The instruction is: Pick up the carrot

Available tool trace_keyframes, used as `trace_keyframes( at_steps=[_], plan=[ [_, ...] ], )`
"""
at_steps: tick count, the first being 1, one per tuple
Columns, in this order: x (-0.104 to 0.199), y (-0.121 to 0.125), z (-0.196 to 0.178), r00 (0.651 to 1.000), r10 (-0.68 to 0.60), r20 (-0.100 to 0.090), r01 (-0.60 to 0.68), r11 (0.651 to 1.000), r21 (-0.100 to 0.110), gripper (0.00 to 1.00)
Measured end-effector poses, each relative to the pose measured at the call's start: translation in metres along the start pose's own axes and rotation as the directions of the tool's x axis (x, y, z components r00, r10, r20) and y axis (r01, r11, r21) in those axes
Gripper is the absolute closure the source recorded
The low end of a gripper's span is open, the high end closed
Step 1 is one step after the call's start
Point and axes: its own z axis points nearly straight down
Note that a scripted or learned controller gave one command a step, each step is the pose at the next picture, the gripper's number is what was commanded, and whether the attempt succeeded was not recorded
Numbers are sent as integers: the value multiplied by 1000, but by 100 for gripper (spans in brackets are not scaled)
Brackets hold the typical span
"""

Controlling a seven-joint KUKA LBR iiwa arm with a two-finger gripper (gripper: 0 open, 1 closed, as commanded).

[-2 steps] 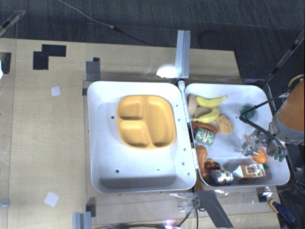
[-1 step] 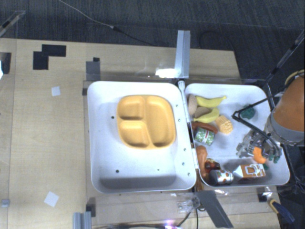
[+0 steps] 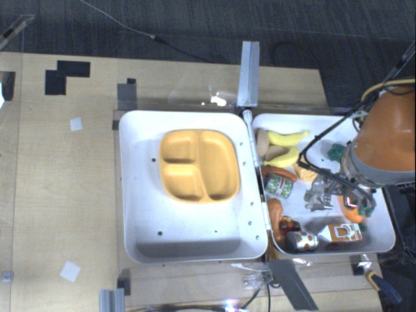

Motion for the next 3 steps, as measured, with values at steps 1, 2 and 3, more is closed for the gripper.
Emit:
trace_keyframes(
  at_steps=[1,2,3],
  plan=[
    [-14,-94,-31,994,-108,-1,108,994,4,100],
    [-5,-30,-23,927,-376,-3,376,927,-1,100],
    [-25,-72,86,902,-432,-5,432,902,-2,100]
  ],
)
